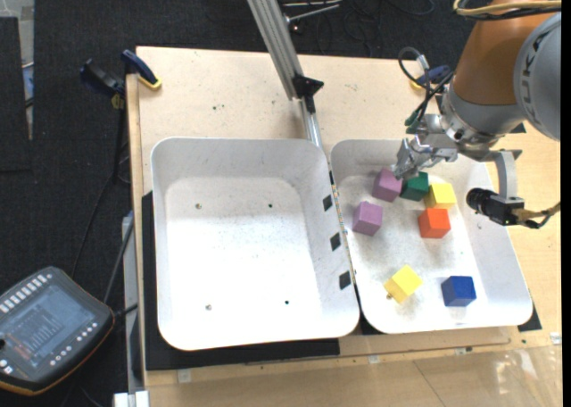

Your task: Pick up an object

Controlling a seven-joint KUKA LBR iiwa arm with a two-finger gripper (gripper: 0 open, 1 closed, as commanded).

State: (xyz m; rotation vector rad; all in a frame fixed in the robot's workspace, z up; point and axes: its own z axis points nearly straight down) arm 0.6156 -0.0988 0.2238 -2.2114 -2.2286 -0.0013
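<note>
Several small blocks lie in the right bin (pixel 500 262). A purple block (pixel 387 185) sits against a green block (pixel 415 187) near the bin's far side, with a yellow block (pixel 442 195) and an orange block (pixel 434 222) beside them. Another purple block (pixel 367 217) lies left of centre. A second yellow block (pixel 403 283) and a blue block (pixel 458 290) sit near the front. My gripper (pixel 412 161) hangs just above the purple and green pair, pointing down at them. No block shows between its fingers.
The left bin (pixel 169 218) stands beside the right one, sharing a middle rim. A slanted metal pole (pixel 272 26) crosses the bench's far side. A blue and yellow clamp (pixel 138 68) sits at the bench's far left corner. A pendant (pixel 40 329) lies off the bench at lower left.
</note>
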